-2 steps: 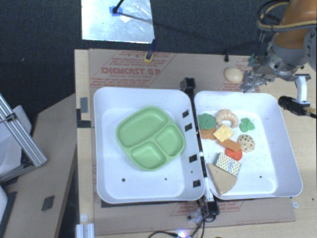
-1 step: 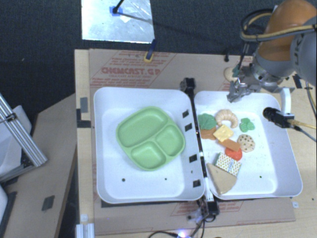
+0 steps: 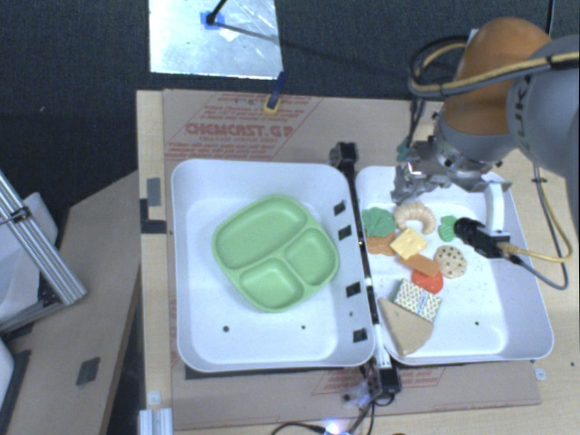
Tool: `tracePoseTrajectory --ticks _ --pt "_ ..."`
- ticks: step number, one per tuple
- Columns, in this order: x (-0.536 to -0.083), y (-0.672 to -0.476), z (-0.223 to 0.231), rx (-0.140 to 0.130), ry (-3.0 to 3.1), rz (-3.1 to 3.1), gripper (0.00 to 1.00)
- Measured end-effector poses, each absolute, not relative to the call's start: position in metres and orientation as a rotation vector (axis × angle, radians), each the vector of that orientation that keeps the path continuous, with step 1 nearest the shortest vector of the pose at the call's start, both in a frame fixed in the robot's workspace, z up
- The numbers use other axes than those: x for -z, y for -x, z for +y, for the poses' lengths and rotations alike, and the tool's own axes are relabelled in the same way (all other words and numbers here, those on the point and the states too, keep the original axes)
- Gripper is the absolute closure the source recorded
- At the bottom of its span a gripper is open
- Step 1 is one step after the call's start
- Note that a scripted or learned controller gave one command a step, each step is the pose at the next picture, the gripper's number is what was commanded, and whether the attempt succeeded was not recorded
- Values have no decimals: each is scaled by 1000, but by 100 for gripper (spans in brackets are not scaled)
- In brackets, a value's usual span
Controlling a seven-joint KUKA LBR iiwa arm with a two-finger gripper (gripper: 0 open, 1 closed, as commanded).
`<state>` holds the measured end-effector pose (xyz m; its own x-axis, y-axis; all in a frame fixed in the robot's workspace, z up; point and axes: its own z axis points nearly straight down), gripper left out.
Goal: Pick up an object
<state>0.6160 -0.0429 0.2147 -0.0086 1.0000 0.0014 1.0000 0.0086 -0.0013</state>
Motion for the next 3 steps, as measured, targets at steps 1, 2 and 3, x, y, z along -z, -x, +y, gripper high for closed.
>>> tracePoseTrajectory --ticks 1,2,3 --pt "-212 -594 8 1 2209 -2230 100" --pt "-230 -596 20 4 2215 -2230 100" --pt "-233 -591 29 2 2213 -2229 100"
